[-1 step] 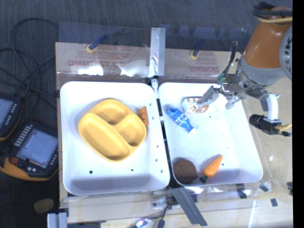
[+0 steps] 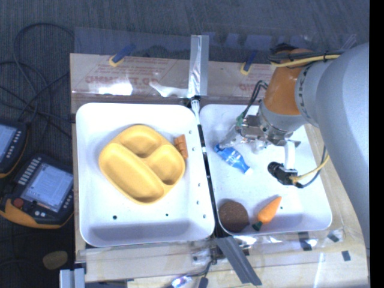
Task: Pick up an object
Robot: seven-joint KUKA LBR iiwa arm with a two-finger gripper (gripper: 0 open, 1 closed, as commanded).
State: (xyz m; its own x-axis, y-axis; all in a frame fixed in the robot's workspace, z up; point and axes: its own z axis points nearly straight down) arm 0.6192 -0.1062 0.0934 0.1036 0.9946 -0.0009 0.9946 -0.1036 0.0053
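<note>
A dark grey ribbed carpet [image 2: 150, 11] surrounded the brown wooden bench [image 2: 144, 74], and black cables [image 2: 36, 53] trailed across the floor at ten o'clock, near an orange-and-black handheld pendant [image 2: 36, 191] at nine o'clock. Two shallow white bins sat side by side on the bench. The left bin [image 2: 108, 221] held a large yellow lobed plastic shape [image 2: 141, 161] with a small orange piece [image 2: 180, 146] touching its three o'clock side. In the right bin [image 2: 312, 209], the grey arm with the orange band [image 2: 285, 92] reached in from two o'clock; its gripper [image 2: 252, 140] hung near a crumpled blue plastic piece [image 2: 232, 158] lying at the bin's ten o'clock area, but whether the jaws were open or closed could not be told. A brown round ball [image 2: 233, 213] and an orange toy carrot [image 2: 268, 209] lay near each other at the bin's six o'clock edge
</note>
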